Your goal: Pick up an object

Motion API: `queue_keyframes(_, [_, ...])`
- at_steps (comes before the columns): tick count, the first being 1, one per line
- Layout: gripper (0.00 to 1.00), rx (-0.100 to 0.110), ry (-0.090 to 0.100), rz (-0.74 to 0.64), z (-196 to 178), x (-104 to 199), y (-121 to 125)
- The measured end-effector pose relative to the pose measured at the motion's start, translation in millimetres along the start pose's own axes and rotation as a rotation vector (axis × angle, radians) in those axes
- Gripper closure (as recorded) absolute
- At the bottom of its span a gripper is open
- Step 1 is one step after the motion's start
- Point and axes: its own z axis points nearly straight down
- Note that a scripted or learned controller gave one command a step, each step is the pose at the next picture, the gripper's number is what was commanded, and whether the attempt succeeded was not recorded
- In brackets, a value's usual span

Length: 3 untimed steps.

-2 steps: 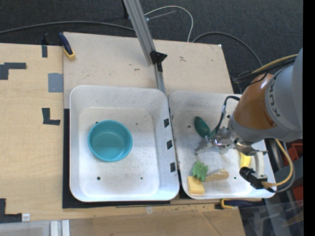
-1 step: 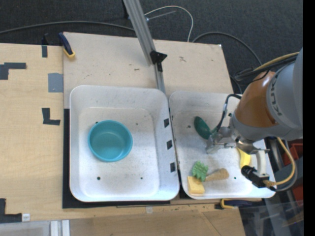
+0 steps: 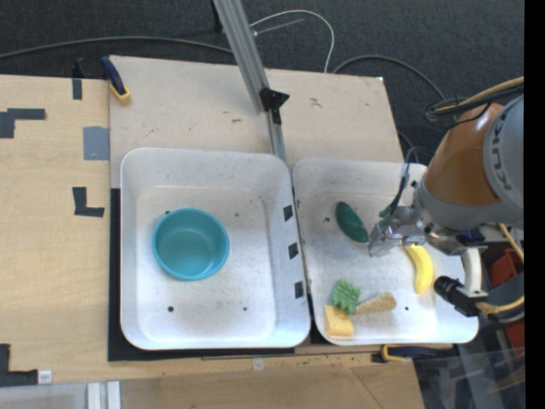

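Observation:
In the right bin (image 3: pixel 341 181) lie a dark green oval object (image 3: pixel 351 221), a yellow banana (image 3: pixel 420 267), a small green leafy toy (image 3: pixel 345 296), a tan stick-shaped piece (image 3: pixel 376 304) and a yellow block (image 3: pixel 338 322). My gripper (image 3: pixel 383 239) hangs low over the right bin, between the green oval and the banana, just right of the oval. Nothing shows between its fingers. A teal bowl (image 3: pixel 191 244) sits in the left bin (image 3: pixel 145 177).
A grey metal pole (image 3: pixel 247 54) slants across the bench to the divide between the bins. A clamp (image 3: pixel 115 79) with a yellow tip lies at the bench's far left corner. Cables (image 3: pixel 358 62) run behind the bench.

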Motion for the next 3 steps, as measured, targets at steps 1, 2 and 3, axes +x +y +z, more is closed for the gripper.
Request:
queue_keyframes(1, [1.00,-0.002,0.000,-0.001,-57.7,8.4,6.0])
queue_keyframes(2, [1.00,0.001,0.000,0.000,-89.1,8.7,6.9])
queue_keyframes(3, [1.00,0.004,0.002,-0.005,-84.4,60.9,20.4])
